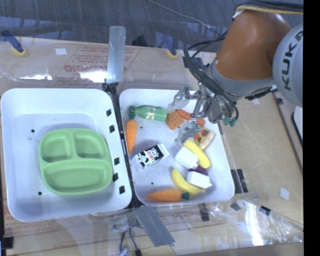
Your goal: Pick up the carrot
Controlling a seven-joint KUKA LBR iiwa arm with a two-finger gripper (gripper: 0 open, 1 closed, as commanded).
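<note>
Gripper (194, 111) over right bin's (149, 96) far edge; finger gap impossible to judge. 2 carrots: 1 (130, 136) along left wall, 1 (164, 196) at near edge, tip hidden behind banana (184, 183).

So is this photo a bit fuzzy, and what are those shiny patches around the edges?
Camera view: soft all over, small print unreadable; the shine is light glaring off clear plastic sheeting around the bins, strongest at the bottom right. The white bins look evenly lit with faint shadows. The carrot is clear enough, while the gripper is a blurry metal tangle.
</note>
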